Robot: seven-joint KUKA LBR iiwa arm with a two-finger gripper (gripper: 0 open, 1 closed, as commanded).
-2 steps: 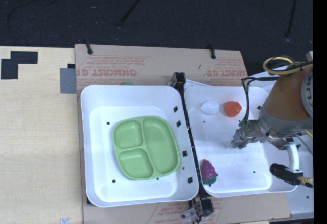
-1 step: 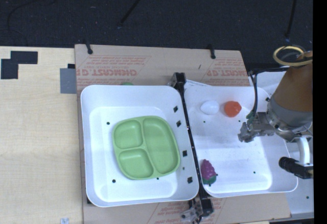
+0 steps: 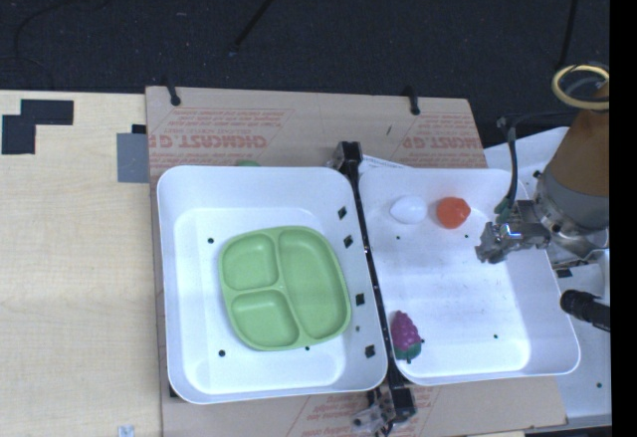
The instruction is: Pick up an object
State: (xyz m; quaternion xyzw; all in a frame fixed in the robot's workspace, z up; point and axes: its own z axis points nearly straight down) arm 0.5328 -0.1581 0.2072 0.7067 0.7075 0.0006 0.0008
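In the right bin (image 3: 468,316) lie a white egg-shaped object (image 3: 407,210), a red-orange round object (image 3: 452,212) next to it, and a purple grape bunch (image 3: 405,334) by the bin's front left corner. My gripper (image 3: 495,246) hangs at the bin's right side, to the right of the red-orange object and apart from it. Nothing shows between its fingers.
The left bin (image 3: 189,226) holds a green three-compartment plate (image 3: 285,286). A black divider (image 3: 363,266) runs between the two bins. Cardboard (image 3: 299,131) lies under both bins, and the arm's body (image 3: 582,176) rises at the right edge.
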